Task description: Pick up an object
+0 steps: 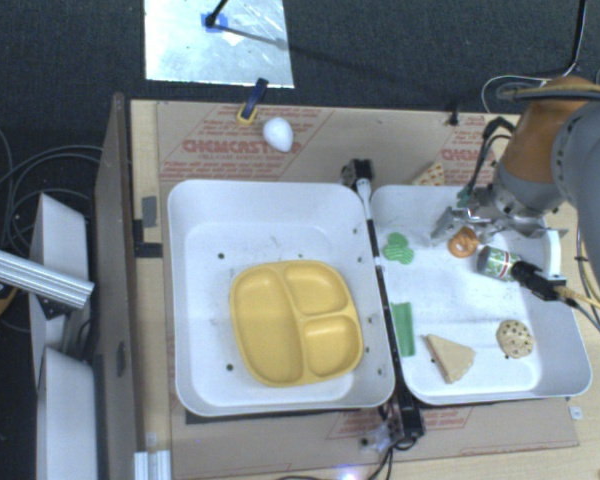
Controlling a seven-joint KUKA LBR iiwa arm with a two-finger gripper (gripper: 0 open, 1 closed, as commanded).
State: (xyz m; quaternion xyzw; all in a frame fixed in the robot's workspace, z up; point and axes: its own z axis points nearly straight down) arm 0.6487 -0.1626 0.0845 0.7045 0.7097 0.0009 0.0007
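grey arm (592, 153) w/ orange band (540, 148), silvery metal claw (458, 220), thin cables along the wrist.

A: What is cut off or hidden?
B: The arm (580, 148) is cut by the right edge; the gripper (467, 220) is partly hidden under the wrist.
A: And the fingers?
B: Their state cannot be told; the orange object (463, 243) beside them is too small to be identified.
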